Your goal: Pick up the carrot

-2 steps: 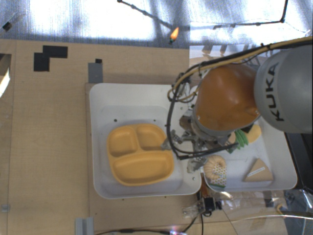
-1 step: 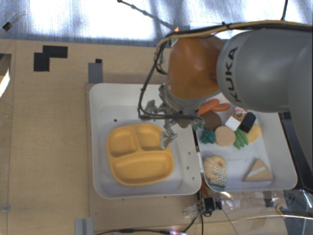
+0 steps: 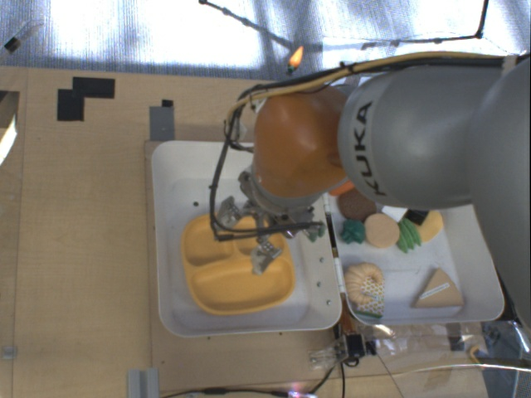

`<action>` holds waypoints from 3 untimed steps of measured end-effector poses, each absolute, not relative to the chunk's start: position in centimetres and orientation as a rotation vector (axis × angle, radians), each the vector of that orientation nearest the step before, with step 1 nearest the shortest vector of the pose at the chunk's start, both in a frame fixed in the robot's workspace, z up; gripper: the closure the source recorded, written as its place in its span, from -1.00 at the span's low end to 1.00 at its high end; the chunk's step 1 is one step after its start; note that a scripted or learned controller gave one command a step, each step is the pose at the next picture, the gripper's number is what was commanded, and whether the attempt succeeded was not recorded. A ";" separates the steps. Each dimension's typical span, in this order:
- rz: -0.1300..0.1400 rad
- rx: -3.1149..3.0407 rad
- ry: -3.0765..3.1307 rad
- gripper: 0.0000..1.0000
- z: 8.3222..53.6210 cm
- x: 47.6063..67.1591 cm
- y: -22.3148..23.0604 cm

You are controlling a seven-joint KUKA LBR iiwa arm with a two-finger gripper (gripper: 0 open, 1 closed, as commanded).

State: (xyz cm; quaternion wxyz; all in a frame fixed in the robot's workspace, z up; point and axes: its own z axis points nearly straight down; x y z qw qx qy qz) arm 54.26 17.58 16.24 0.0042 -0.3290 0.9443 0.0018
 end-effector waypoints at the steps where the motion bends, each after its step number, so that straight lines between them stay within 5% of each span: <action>1: -0.007 -1.646 2.631 -1.00 10.8 50.8 17.4; 2: 0.000 -1.644 2.621 1.00 11.7 51.0 17.8; 3: -0.001 -1.644 2.618 -1.00 11.9 51.0 17.9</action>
